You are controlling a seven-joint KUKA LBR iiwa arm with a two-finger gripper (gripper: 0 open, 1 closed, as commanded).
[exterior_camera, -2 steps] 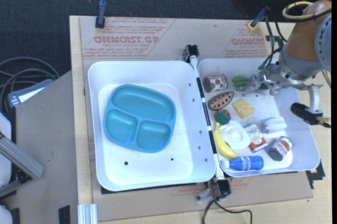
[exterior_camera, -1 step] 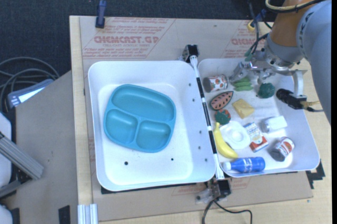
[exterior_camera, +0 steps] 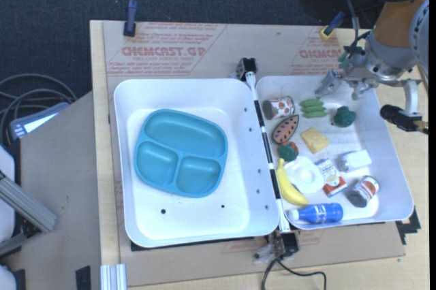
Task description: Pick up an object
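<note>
Gripper above the far end of the right bin

Arm (exterior_camera: pixel 402 16) reaches in from the right; its gripper (exterior_camera: pixel 349 81) hangs over the far part of the right bin (exterior_camera: pixel 398 176), fingers spread apart with nothing between them. Just below lie a green pea pod (exterior_camera: pixel 313 107) and a dark green toy (exterior_camera: pixel 344 116). Nearer: a yellow block (exterior_camera: pixel 314 140), watermelon slice (exterior_camera: pixel 285 129), banana (exterior_camera: pixel 288 188) and blue bottle (exterior_camera: pixel 319 214). The left bin (exterior_camera: pixel 129 94) holds a blue divided plate (exterior_camera: pixel 180 152).

Blue divided plate (exterior_camera: pixel 180 152) lies in left white bin (exterior_camera: pixel 129 111). Bins sit on a cardboard sheet (exterior_camera: pixel 204 43). Grey cables (exterior_camera: pixel 30 88) at far left.
</note>
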